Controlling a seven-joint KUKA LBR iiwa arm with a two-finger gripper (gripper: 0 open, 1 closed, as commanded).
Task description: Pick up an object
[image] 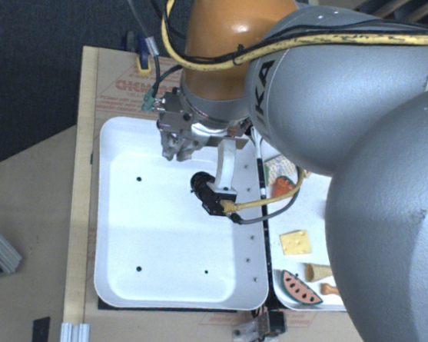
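Nearest the camera, in the right bin [291, 301], lie three toy foods — a watermelon slice [301, 288], a yellow cheese wedge [296, 242] and, further back, an orange-red piece [282, 187] partly hidden under the arm [358, 130]. A small tan piece [318, 274] sits beside the watermelon. The left bin [162, 276] shows four dark dots on its white floor. Above its far edge hangs the gripper [176, 151] — nothing is seen between its fingers, and open or closed cannot be told.
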